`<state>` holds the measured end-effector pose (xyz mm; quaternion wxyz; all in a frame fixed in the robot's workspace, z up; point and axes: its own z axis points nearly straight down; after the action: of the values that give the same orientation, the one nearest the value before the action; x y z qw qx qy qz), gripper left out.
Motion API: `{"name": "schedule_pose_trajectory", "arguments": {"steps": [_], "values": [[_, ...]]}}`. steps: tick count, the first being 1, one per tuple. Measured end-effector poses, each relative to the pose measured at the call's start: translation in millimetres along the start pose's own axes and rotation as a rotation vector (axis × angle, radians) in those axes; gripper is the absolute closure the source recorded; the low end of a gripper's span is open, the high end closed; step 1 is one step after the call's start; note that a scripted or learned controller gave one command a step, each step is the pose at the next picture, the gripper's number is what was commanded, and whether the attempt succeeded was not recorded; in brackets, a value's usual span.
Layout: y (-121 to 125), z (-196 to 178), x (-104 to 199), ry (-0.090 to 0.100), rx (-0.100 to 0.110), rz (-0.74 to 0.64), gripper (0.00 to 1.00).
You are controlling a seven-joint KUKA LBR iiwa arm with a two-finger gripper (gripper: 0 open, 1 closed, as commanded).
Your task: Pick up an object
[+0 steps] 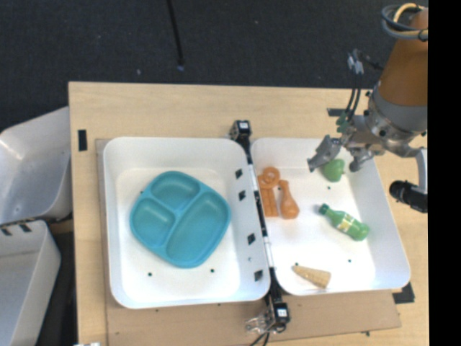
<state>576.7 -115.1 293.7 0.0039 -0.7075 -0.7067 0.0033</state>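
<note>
I see the bench (180,110) carrying two white bins side by side. The left bin (122,265) holds a teal divided plate (180,218) lying flat near its middle. The right bin (382,258) holds the smaller pieces, and the arm (403,71) reaches over its far corner.

The gripper (342,157) sits low over that corner with its two fingers spread apart, and a small round green object (334,170) lies right between and just below them. I cannot tell whether the fingers touch it; it looks to rest on the bin floor, so I judge nothing is lifted yet.

Elsewhere in the right bin, an orange toy tool (276,193) lies by the divider, a green bottle (346,223) lies on its side near the middle, and a tan wedge-shaped piece (312,275) sits near the front edge.

By my reading, the approach is done; closing on the green object and raising it are left.
</note>
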Motion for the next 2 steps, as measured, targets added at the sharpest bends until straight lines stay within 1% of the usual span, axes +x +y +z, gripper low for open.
{"name": "schedule_pose_trajectory", "arguments": {"steps": [1,2], "values": [[2,-6,0,-0.001,-0.011,-0.002,0.0],[0,58,-1,-0.002,-0.005,0.0,0.0]]}}
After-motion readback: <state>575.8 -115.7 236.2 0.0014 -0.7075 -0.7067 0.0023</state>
